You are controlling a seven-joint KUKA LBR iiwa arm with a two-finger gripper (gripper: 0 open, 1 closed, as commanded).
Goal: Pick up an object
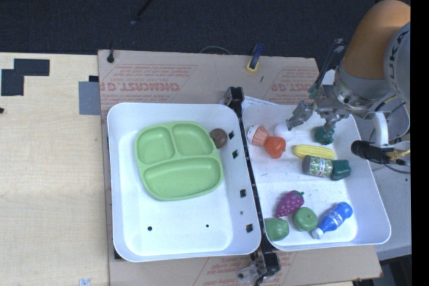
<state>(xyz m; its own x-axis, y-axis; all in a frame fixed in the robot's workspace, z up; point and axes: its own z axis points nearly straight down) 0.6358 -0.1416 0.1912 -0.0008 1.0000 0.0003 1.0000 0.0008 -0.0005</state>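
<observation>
- Gripper (313, 124): hangs over the far part of the right bin (382, 224), claw released. Its fingers (297, 120) stand spread, and nothing is seen between them.
- Nearest item: a small dark green piece (324, 136) lies on the bin floor right at the tip of the finger nearer the arm. Whether the tip touches it cannot be told.
- Near surroundings: a yellow corn cob (314, 151) lies just on the near side of the green piece. A jar with a green lid (326, 167) lies on its side against the cob.
- Toward the divider: an orange-red piece (275, 147) and a pale pink piece (257, 135) sit touching each other, apart from the open finger on that side.
- Near end of the right bin: purple grapes (290, 203), a green apple (305, 218), a second green fruit (276, 229) at the bin's corner, and a blue bottle (334, 218) on its side. All are well apart from the claw.
- Left bin (127, 224): holds a green divided plate (179, 161) and a brown ball (218, 137) just beside the plate's far corner.
- Obstructions: nothing lies between the spread fingers and the bin floor beneath them.
- Hard to make out: the green piece is partly shaded by the finger, so its shape is unclear. The wrist covers part of the bin's far right rim.
</observation>
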